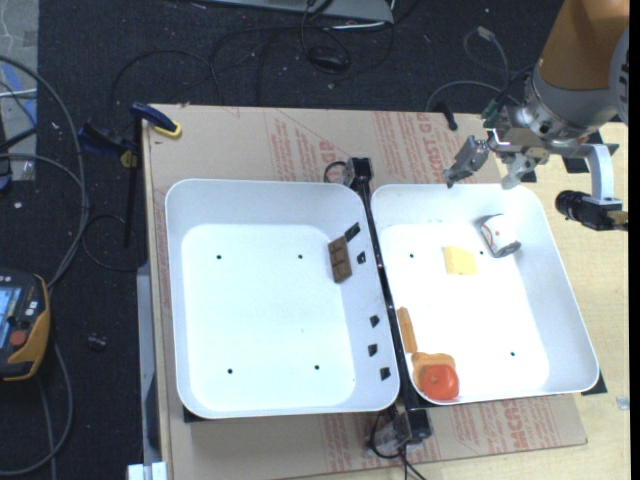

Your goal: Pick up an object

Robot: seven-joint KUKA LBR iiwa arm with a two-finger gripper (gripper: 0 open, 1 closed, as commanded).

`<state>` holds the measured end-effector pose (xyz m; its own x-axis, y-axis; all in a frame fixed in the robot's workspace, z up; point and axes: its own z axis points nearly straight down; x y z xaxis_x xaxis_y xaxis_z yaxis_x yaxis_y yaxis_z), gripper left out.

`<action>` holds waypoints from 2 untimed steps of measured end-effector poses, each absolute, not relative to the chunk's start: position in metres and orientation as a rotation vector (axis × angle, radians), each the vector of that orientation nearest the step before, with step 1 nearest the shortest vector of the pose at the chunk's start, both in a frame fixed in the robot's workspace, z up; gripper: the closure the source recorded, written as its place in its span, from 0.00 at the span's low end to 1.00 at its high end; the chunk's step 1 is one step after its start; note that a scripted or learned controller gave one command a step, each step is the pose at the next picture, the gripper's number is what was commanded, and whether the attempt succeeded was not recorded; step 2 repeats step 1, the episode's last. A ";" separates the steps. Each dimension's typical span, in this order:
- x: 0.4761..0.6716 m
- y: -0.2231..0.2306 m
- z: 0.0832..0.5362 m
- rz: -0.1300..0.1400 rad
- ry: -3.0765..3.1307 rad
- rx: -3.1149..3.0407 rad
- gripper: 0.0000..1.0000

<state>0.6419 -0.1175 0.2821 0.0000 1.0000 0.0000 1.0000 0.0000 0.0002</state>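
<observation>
My gripper hangs open above the far rim of the right bin, with nothing between its fingers. In the right bin lie a flat yellow block, a small white and red object just below the gripper, a tan stick by the left wall, and a red ball on an orange piece in the near left corner. A brown bar rests against the right wall of the left bin.
The two bins stand on a cardboard sheet. Black clips run along the divide between them. Cables lie on the dark floor behind, and a yellow-handled clamp sits at the sheet's far left corner.
</observation>
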 end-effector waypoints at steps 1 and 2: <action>0.659 -0.108 0.255 -0.002 2.224 2.222 0.00; 0.659 -0.108 0.255 -0.002 2.224 2.222 0.00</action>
